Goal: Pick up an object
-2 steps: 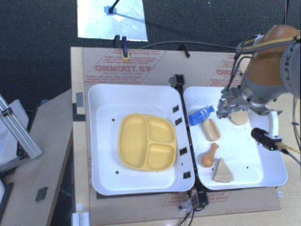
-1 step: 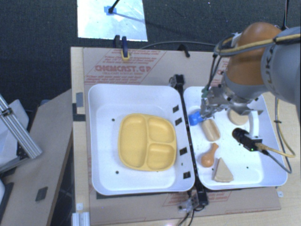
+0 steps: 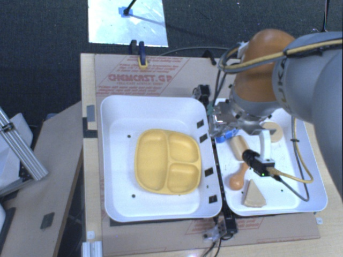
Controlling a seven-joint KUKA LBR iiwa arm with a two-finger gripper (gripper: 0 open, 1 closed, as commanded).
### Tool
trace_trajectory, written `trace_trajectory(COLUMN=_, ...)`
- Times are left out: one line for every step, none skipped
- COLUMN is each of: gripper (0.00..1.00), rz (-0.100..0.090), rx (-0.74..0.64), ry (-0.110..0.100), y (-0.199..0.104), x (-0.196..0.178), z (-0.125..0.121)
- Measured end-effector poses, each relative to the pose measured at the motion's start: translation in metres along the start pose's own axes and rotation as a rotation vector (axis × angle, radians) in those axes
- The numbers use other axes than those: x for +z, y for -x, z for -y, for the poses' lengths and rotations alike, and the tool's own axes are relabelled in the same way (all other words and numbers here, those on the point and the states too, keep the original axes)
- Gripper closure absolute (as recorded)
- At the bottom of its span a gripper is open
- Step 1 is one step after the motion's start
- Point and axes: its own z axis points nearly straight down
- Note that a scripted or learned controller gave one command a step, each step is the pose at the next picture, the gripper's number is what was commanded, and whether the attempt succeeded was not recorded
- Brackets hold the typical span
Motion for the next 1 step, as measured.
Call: trace_trajectory(gripper=1.0, rz=-0.001, rx=-0.001, ry=0.001, y=-0.0591, x=-0.0123, z=-0.0019)
